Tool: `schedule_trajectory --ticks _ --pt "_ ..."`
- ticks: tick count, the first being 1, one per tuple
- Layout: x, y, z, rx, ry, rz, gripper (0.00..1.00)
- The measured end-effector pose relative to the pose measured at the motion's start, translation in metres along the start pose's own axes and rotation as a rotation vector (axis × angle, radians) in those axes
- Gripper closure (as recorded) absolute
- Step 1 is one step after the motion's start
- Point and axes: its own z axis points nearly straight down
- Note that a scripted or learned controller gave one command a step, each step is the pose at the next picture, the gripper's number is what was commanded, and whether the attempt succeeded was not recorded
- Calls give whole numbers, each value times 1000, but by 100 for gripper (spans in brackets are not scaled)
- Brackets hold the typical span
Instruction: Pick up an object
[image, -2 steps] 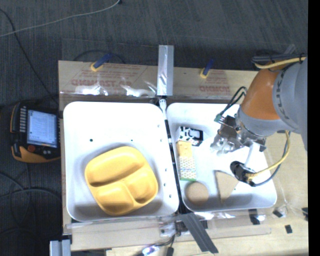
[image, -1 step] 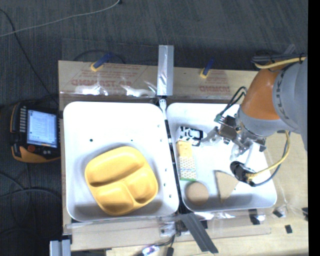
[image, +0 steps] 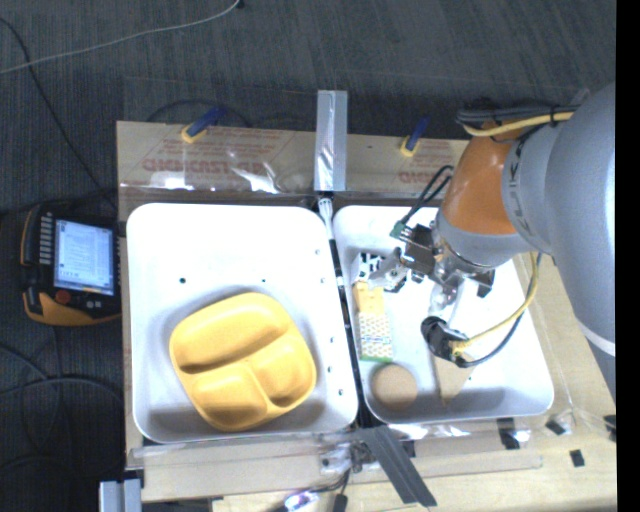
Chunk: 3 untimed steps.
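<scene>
Claw (image: 388, 272) sits low in the right bin (image: 520, 385), near that bin's far-left corner, close to the wall that divides the two bins. My wrist (image: 455, 262) trails off to the claw's right, with the orange band (image: 478, 195) above it and the grey arm (image: 585, 190) beyond that. Whether the claw is clenched or released I cannot tell: the mechanism is dark and cluttered at this angle, and nothing can be made out between its tips.

Objects, relative to claw:
- Small packet (image: 375, 322), yellow at the top with a green and white pattern below, lies flat just on the near side of the claw, lengthwise along the dividing wall. Touching or apart: cannot tell.
- Round tan object (image: 393, 384) rests further toward the near edge, past the packet, well apart from the claw.
- Yellow cable (image: 500, 325) loops from my wrist down to the claw's right, ending at a black fitting (image: 437, 335).
- Yellow divided tray (image: 243, 358) lies in the left bin (image: 160, 240), across the wall to the claw's left and nearer the front.
- Handheld pendant (image: 72, 262) with a lit screen lies outside the bins, far to the left.
</scene>
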Motion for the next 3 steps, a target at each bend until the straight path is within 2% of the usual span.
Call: schedule_trajectory --ticks 1,2,3 --pt "-56 31 -66 -3 -2 -119 0" --pt "-80 11 -140 -5 -2 -2 0" --pt "2 -4 -109 -1 -2 213 0"
